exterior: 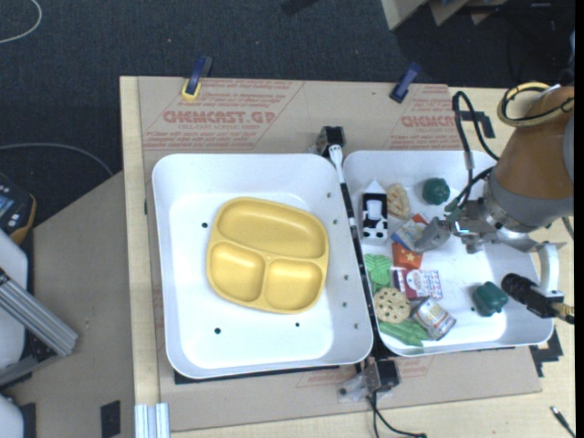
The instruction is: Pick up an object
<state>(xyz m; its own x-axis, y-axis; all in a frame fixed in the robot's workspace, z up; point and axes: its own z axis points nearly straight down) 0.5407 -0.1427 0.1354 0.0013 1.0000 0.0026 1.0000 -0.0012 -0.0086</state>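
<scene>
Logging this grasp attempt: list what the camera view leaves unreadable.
- Gripper: finger state, too small and blurred against the clutter in the right bin.
- Arm: cut off by the right edge.
- Green item at the bin's near side: partly under the cookie and small can.
- Red packet print: too small.

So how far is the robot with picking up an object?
Done: the arm has reached into the right bin, and the gripper sits low over the pile of items. In hand: nothing visibly held. Left: grasp one item and lift it; the yellow tray lies in the left bin.
</scene>
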